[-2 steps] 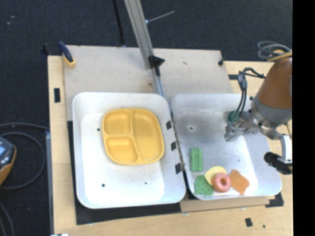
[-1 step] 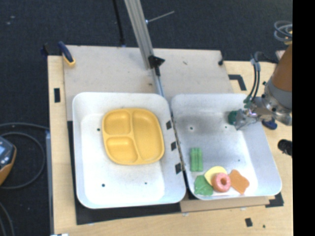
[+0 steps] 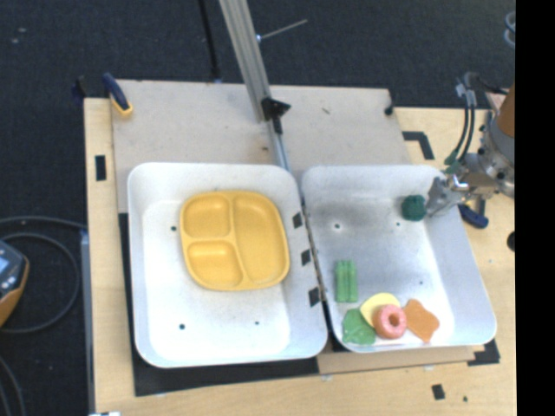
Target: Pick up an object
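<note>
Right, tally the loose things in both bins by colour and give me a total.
Yellow: 2, the divided plate and a yellow piece
Green: 3, a ball, a ridged block, a leafy piece
Pink: 1, a doughnut
Orange: 1, a flat piece
Total: 7

Yellow tray: smooth plastic, slight sheen. Bins: matt white plastic, scuffed grey right of the tray. Bench: pale, matt board. Post behind the tray: ribbed bare metal.
</note>
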Robot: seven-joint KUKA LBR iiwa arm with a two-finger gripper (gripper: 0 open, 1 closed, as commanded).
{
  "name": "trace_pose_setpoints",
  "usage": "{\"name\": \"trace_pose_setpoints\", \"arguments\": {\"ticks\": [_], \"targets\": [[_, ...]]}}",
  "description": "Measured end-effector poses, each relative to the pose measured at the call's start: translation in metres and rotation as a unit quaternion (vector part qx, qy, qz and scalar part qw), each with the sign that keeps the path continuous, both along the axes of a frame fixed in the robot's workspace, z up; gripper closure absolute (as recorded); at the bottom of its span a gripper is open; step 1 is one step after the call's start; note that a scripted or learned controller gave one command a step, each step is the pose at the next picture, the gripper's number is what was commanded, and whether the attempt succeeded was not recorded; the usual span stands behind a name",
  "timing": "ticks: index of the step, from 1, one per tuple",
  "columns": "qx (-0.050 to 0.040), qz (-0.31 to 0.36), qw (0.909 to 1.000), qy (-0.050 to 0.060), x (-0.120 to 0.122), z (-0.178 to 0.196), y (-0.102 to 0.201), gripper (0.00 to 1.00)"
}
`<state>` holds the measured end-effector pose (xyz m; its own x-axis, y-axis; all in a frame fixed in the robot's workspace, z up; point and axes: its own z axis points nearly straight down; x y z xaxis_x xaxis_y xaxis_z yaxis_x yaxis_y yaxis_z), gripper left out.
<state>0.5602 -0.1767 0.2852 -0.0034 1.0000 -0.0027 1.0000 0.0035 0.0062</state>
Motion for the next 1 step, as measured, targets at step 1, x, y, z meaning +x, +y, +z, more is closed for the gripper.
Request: {"name": "trace_pose_setpoints", "arguments": {"ticks": [1], "targets": [[0.0015, 0.002, 1.0, 0.002, 0.0061, -0.0157, 0.0536, 1.0]]}}
